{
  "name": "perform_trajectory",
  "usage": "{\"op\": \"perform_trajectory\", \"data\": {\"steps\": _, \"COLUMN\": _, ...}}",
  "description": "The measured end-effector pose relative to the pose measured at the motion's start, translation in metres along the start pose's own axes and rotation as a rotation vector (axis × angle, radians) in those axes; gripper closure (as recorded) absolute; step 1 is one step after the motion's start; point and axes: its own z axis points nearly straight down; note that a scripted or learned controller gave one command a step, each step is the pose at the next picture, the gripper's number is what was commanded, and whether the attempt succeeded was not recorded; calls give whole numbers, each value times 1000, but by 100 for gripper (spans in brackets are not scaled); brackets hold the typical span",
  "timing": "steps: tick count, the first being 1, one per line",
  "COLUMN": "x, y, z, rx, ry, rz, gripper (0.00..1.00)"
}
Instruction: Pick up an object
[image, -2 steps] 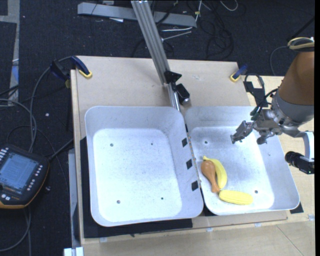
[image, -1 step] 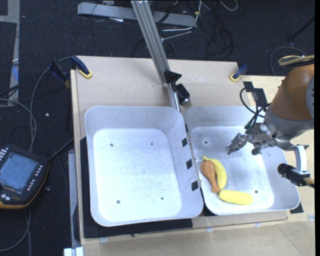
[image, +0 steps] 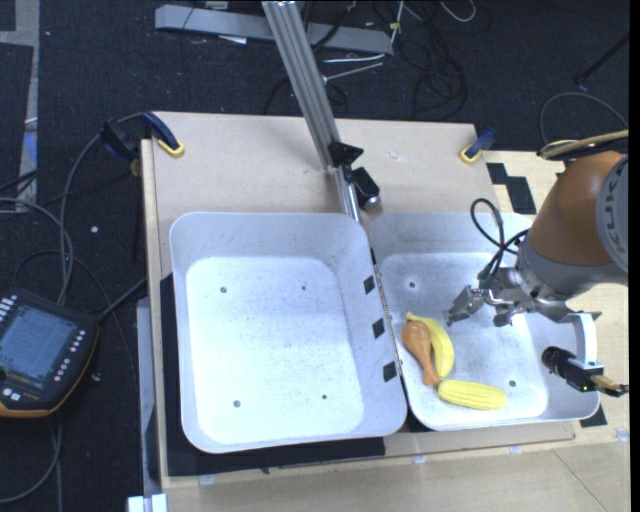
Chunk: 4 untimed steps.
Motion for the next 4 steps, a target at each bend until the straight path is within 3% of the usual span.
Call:
{"op": "perform_trajectory", "data": {"steps": 1, "x": 0, "y": 0, "z": 31, "rx": -3, "ry": -1, "rz": -1, "gripper": 0}}
{"op": "perform_trajectory", "data": {"steps": 2, "x": 0, "y": 0, "z": 20, "rx": -4, "ry": -1, "rz": 0, "gripper": 100}}
{"op": "perform_trajectory", "data": {"steps": 3, "x": 3, "y": -7, "z": -38, "rx": -8, "ry": -2, "rz": 0, "gripper": 100}}
{"op": "perform_trajectory", "data": {"steps": 4, "x": -2, "y": 3, "z": -92, "rx": -7, "ry": -2, "rz": 0, "gripper": 100}}
